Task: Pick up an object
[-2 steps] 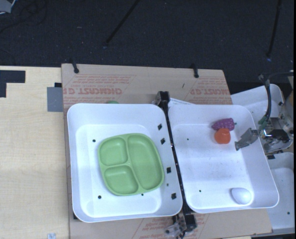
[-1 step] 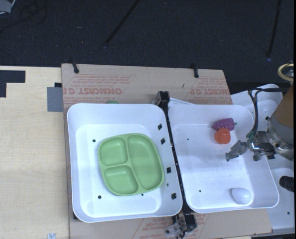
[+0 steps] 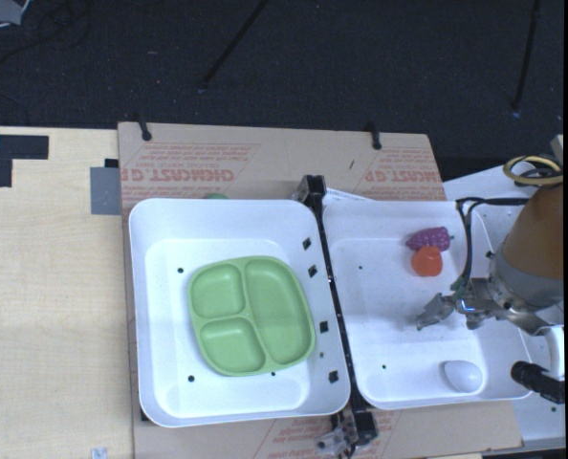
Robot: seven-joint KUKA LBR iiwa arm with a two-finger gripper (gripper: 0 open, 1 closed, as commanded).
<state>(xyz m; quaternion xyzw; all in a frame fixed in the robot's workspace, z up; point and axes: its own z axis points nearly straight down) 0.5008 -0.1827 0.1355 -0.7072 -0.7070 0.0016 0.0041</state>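
Smooth white egg-shaped object near gripper

1 fixed camera above bench, angled down, both bins framed from moderate height.

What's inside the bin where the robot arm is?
The right bin holds a purple thing touching an orange ball, plus a white egg-shaped thing. The gripper hovers between them. The arm covers the bin's right side.
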